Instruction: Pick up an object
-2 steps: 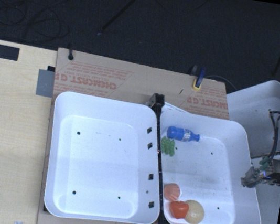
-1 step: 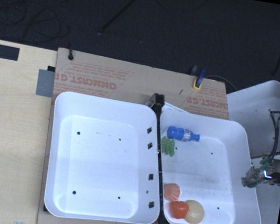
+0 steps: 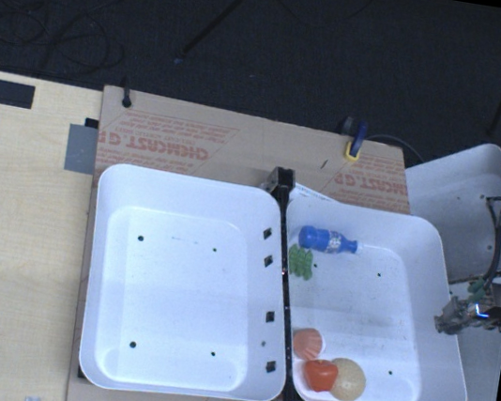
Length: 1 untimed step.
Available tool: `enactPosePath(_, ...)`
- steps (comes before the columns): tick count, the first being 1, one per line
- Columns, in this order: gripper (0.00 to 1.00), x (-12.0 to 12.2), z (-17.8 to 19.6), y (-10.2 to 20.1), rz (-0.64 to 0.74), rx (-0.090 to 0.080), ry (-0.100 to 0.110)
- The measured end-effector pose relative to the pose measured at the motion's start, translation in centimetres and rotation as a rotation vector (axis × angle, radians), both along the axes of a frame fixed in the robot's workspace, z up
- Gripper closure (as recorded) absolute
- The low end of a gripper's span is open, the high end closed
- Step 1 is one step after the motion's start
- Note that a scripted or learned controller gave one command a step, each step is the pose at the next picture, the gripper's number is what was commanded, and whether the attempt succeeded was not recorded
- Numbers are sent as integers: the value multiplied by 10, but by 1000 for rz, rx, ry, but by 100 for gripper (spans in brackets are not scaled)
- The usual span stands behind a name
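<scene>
The jaws (image 3: 455,321) sat at the frame's right edge, state unclear; a blue bottle (image 3: 326,241) lay in the right bin (image 3: 433,245).

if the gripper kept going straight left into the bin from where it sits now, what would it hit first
Judging loosely, the gripper sits at the right bin's right rim. Heading straight left it crosses bare bin floor, passing between the blue bottle above and the fruit-like pieces below. Height is unclear.

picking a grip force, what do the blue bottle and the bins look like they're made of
Blue bottle: probably plastic, uniformly coloured and faintly glossy, lying on its side in the right bin. Both bins, including the left bin: likely moulded plastic, smooth white walls, rounded corners.
</scene>
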State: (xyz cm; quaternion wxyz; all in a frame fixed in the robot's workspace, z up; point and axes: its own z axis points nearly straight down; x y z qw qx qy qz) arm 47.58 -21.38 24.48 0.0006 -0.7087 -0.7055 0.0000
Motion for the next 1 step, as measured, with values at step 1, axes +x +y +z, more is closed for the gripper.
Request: enactPosePath(1,100,0,4,0,0,0,-1)
